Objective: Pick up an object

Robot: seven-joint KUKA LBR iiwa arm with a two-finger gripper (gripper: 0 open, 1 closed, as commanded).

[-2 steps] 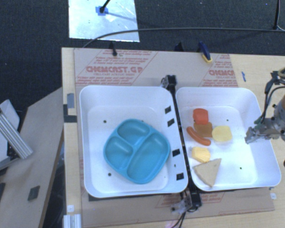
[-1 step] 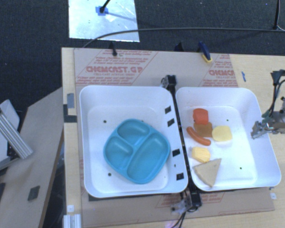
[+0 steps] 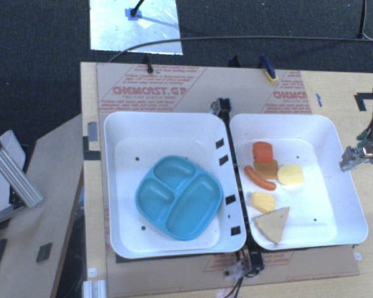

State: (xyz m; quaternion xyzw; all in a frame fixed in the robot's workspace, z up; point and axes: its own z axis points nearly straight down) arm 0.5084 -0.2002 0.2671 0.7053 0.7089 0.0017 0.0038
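The gripper (image 3: 359, 156) was seen at the right bin's (image 3: 336, 132) right rim, its grip state impossible to tell, while the toy foods (image 3: 270, 182) were clustered in that bin's left half.

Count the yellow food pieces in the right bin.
2: a round yellow piece toward the bin's middle, and a smaller yellow piece below it, above the tan wedge.

A small grey metal gripper (image 3: 359, 156) shows at the right edge, pale and blocky, with a darker underside and shiny highlights on its upper faces. Thin dark cables run up from it along the frame edge. Its finer details are blurred.
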